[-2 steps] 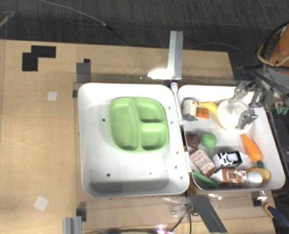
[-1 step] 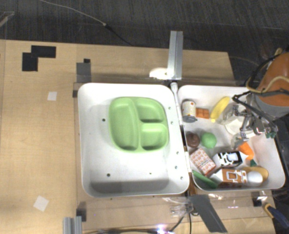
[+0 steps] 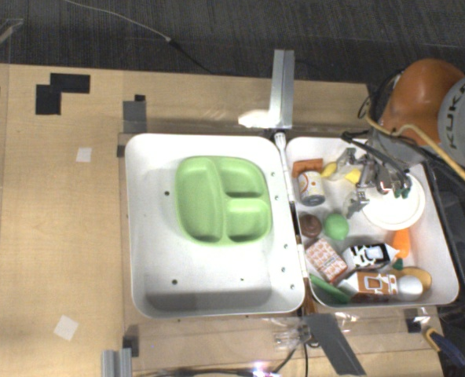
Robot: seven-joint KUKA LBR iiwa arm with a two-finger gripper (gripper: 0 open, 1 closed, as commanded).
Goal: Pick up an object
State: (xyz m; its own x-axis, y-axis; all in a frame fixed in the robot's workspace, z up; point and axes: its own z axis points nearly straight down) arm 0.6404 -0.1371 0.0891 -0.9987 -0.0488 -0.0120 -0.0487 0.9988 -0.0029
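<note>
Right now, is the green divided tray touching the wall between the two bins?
Apart. The camera view shows the green divided tray lying in the left bin, with a strip of bare white bin floor between its right edge and the dividing wall.

Off to my left, well apart from my jaws, a green divided tray (image 3: 221, 199) lies in the left bin (image 3: 150, 234); a cable (image 3: 99, 10) crosses the dark floor beyond.

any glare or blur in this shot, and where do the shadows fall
Camera view: a bright glare patch sits on the bench just behind the left bin, beside the metal post; soft shadow pools along that bin's near inside wall, below the green tray; the gripper and the small items in the right bin look slightly soft.
</note>
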